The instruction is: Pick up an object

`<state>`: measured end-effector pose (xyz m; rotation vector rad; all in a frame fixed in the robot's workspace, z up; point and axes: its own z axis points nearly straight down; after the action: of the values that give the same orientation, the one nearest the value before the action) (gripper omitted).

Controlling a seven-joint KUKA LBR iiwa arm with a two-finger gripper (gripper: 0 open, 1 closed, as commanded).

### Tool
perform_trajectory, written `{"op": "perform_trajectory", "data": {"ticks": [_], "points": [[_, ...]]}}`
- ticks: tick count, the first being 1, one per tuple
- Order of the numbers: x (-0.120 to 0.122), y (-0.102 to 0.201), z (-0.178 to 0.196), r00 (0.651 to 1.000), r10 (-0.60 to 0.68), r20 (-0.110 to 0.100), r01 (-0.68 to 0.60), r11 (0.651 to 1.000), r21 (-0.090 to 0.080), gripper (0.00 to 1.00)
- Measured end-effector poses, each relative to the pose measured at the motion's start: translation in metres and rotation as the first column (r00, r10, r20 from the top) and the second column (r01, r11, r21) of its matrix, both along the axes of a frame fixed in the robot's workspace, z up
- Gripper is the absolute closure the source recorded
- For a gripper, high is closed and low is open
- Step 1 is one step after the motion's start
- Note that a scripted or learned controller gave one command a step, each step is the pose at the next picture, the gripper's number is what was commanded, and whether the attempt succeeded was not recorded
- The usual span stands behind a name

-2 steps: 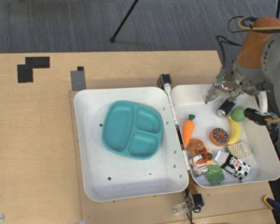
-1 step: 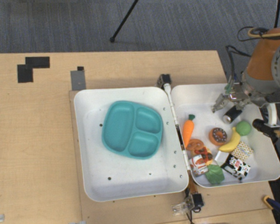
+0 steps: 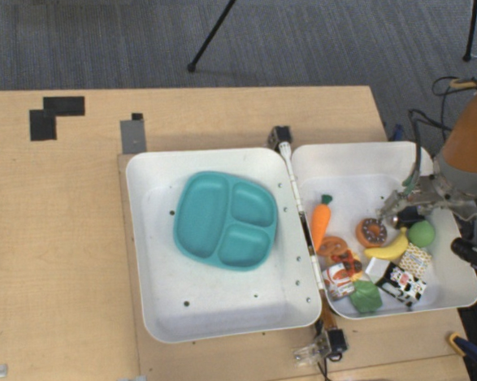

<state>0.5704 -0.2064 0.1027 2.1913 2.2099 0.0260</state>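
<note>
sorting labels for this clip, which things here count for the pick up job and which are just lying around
For the job:
- gripper, low over the right bin
- doughnut
- banana
- green ball
- carrot

Lying about:
- teal divided plate in the left bin
- black patches on the bench

Robotics lab, seen from overhead: a plywood bench (image 3: 64, 263) on grey office carpet (image 3: 317, 33), w/ two white bins (image 3: 231, 320) clamped side by side, black tape marks (image 3: 54, 115), loose cables (image 3: 433, 123), a tripod leg (image 3: 219, 24) and toy food (image 3: 321, 225) as test props.
</note>
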Motion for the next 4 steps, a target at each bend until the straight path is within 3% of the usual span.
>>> {"op": "perform_trajectory", "data": {"ticks": [1,4], "points": [[-0.004,0.000,-0.001,1.000,-0.001,-0.001,0.001,1.000,0.000,0.00],[0.017,0.001,-0.002,1.000,0.002,0.008,-0.002,1.000,-0.003,0.00]]}}
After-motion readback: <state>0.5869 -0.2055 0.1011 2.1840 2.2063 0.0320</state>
